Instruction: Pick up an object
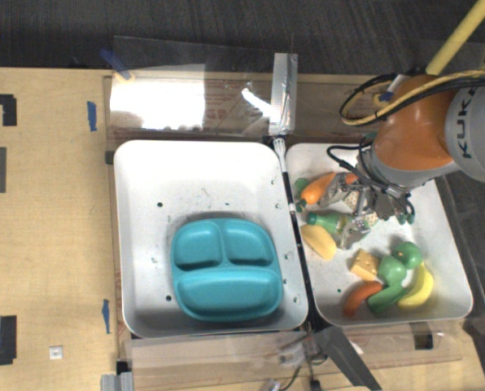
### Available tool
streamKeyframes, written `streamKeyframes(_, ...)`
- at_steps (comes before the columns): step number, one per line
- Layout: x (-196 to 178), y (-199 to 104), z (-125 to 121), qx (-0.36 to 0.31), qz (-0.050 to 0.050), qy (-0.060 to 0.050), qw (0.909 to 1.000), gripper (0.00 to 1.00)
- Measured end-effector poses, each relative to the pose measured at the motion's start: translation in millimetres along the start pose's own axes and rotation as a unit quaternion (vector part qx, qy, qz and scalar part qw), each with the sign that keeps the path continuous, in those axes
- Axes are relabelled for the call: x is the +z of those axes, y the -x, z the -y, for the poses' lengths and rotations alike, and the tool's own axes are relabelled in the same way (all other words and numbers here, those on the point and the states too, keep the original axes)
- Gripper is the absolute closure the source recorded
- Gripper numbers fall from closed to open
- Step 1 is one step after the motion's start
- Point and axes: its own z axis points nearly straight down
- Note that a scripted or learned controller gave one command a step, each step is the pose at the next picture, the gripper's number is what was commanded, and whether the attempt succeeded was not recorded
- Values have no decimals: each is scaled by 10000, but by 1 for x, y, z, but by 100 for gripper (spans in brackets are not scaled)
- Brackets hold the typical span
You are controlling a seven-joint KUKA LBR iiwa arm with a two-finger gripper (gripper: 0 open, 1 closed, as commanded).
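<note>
1. The gripper (358,215) hung low inside the right bin (458,287), under the arm's orange band (415,130); whether it held anything could not be told.
2. A carrot (315,189) lay just left of and above the gripper, near the bin's left wall.
3. A yellow lemon-like piece (319,240) sat just below-left of the gripper.
4. A cheese wedge (364,264) lay just below it.
5. Farther below and right sat a green pepper (399,264), a banana (420,288) and a red piece (360,296), clustered together.
6. Well to the left, a teal divided plate (225,268) rested in the left bin (145,169).
</note>
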Motion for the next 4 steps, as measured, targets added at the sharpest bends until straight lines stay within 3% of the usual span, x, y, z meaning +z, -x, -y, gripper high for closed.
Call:
streamKeyframes(1,0,7,-5,-583,5,-14,9983,0)
streamKeyframes(2,0,2,-2,449,1,23,9990,0)
streamKeyframes(3,1,15,3,129,0,4,9999,0)
streamKeyframes(4,0,-1,-7,16,-1,3,10000,0)
